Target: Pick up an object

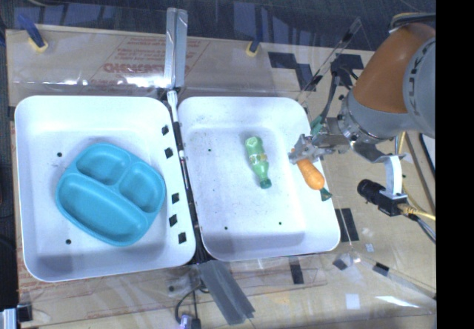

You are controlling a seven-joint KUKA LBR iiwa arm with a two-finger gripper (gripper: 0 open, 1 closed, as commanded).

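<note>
The tool [305,150] is being carried at the far right side of the right white bin [222,246], over its right wall, at the end of the grey arm [392,83] that is reaching in from the right with its orange band uppermost. Whether the tool is apart, together or clamped on anything cannot be told from this slanted view, since its tip is being seen as a small pale cluster against the wall of the bin.

An orange carrot-shaped piece [312,175] is being shown just below the tool, its upper end touching or very nearly touching the tip, its body slanting down and to the right across the rim of the right white bin. Whether it is being gripped or is merely resting on the rim cannot be told.

A green plastic bottle [258,161] is lying on its side on the floor of the same bin, near the middle, to the left of the tool and apart from it, its length running roughly from top to bottom of the view.

In the left white bin [29,246], a blue plastic divided plate [111,190] with three compartments is lying flat, turned at a slant, well apart from the tool. Both bins are being borne side by side on the tabletop [385,246], their inner walls touching.
</note>
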